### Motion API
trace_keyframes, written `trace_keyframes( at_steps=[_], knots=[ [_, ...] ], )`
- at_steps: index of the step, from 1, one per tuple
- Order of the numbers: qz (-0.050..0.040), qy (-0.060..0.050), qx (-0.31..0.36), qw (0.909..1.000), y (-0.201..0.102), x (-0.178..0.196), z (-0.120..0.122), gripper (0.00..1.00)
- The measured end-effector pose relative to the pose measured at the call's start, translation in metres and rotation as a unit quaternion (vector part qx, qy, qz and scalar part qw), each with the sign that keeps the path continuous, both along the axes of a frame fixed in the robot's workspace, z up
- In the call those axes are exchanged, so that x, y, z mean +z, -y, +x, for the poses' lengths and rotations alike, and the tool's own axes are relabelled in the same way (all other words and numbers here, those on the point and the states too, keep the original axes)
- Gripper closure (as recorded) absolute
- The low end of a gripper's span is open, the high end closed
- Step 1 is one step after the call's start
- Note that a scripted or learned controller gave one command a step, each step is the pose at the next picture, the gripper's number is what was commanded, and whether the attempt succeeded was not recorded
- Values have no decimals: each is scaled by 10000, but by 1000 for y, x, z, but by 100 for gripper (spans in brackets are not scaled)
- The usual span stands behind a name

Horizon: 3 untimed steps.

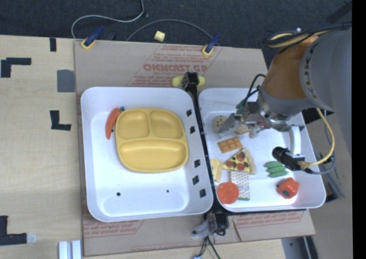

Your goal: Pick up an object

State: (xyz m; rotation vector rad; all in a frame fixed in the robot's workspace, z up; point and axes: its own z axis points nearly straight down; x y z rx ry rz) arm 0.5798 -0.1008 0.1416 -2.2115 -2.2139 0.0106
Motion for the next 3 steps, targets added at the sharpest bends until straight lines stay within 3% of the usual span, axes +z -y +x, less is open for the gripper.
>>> trace_keyframes(
  at_steps=[1, 2, 3],
  knots=[
    [-32, 70, 0, 10000, 2, -60, -9, 0],
    [-21, 74, 5, 10000, -3, -56, 21, 0],
    [-25, 75, -14, 10000, 5, -56, -55, 0]
  ],
)
